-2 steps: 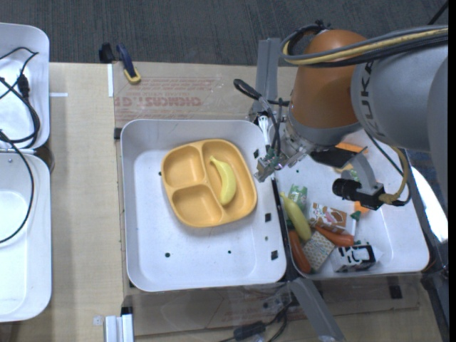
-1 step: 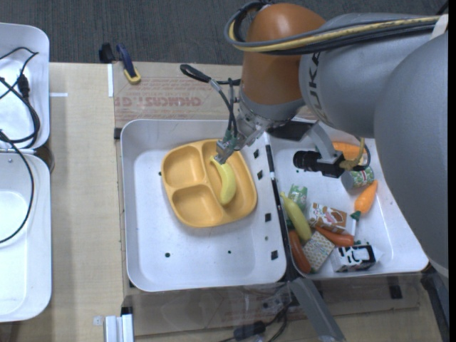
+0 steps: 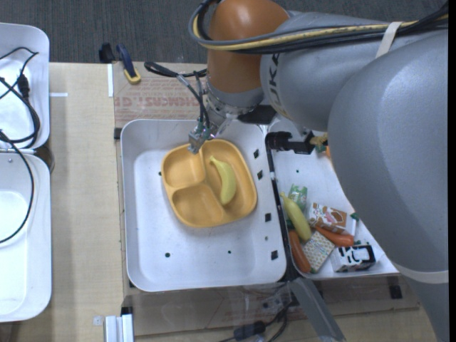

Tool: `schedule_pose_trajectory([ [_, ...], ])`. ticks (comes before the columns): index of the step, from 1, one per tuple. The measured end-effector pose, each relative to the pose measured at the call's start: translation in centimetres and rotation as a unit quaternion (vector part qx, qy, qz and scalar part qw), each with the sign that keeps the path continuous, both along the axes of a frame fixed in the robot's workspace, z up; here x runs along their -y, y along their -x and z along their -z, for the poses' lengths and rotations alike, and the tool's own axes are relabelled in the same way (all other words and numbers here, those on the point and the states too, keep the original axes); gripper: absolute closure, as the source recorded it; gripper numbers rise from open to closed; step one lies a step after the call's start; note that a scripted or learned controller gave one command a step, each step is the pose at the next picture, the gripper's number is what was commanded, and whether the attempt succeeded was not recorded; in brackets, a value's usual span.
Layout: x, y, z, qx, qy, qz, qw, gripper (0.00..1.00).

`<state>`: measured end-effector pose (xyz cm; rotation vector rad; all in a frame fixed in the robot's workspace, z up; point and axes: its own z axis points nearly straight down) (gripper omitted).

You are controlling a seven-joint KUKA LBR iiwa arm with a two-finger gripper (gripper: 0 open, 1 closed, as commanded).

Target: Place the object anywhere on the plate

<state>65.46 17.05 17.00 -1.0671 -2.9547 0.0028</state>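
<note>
A yellow divided plate (image 3: pixel 194 204) lies in the left white bin (image 3: pixel 149 255). A yellow banana (image 3: pixel 226 179) rests in the plate's right compartment, lying free. My gripper (image 3: pixel 197 140) hangs just above the plate's upper rim, up and left of the banana, and nothing shows between its fingers. The grey arm with its orange band (image 3: pixel 239 27) reaches in from the upper right and covers the bin's far edge.
The right bin (image 3: pixel 324 184) holds a second banana (image 3: pixel 297 218), a carrot (image 3: pixel 298 251), small packets (image 3: pixel 328 218) and a black-and-white box (image 3: pixel 354 256). A cardboard sheet (image 3: pixel 153 98) lies behind the left bin. White trays with black cables (image 3: pixel 18 112) stand at far left.
</note>
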Motion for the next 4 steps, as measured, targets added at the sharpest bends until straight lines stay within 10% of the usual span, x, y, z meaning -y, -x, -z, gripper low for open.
schedule_pose_trajectory([
  [1,2.4,1.4,1.5,-0.001,0.0002,-0.027,0.9996,1.00],
  [3,-3.3,0.5,-1.4,0.000,0.0002,-0.054,0.9985,1.00],
  [4,-3.3,0.5,-1.4,0.000,0.0003,-0.054,0.9985,0.00],
])
